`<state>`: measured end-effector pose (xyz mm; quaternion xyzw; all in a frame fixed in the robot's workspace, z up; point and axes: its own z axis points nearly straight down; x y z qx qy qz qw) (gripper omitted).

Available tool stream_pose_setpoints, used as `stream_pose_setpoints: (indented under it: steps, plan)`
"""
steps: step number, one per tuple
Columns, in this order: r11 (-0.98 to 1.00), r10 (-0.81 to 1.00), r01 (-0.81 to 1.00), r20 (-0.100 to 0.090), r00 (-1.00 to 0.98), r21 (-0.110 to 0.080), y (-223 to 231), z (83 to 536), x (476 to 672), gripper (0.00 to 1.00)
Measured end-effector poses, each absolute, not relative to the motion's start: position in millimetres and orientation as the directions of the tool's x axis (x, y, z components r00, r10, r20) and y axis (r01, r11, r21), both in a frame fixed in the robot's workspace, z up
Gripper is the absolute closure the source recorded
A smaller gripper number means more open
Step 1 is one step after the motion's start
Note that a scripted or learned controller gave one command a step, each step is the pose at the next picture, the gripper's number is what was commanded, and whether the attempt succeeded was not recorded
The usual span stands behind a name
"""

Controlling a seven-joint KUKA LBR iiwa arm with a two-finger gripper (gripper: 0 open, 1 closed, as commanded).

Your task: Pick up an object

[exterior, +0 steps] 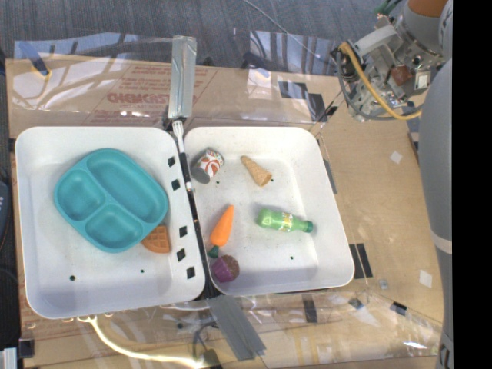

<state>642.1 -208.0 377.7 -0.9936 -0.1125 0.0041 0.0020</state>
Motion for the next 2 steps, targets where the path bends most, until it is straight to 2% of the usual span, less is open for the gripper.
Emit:
stream_pose_setpoints:
  steps: [1, 2]
  plan:
    - [-0.884, 0.467, 0.467, 0.001, 0.884, 0.000, -208.8, 471.9, 591.4, 1.00]
    - [-0.978, 0.208, 0.208, -0.010, 0.978, -0.007, -207.6, 311.4, 608.1, 1.00]
